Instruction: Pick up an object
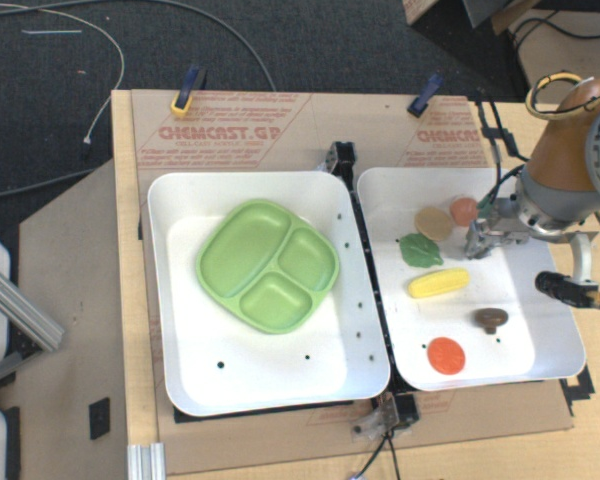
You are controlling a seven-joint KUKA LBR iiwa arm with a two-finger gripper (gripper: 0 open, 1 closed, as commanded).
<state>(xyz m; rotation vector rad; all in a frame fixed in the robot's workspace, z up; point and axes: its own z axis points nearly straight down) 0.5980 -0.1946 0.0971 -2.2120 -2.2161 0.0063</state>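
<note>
In the right-hand bin (570, 353), your hand (480, 240) hangs low near the far side, just beside a small pink piece (464, 210) and a tan one (433, 222); whether it is open or closed cannot be told. Nearest toward the front lies the yellow corn (438, 284), probably light, hard, slick plastic, best taken across its narrow middle. A green leaf (419, 250), brown mushroom (492, 318) and red tomato (445, 355) lie farther out; the left bin (170, 298) holds a green divided plate (268, 265).

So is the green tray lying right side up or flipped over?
Right side up. The green tray lies flat in the left bin with its three compartments facing up, their dividing ridges visible.
</note>
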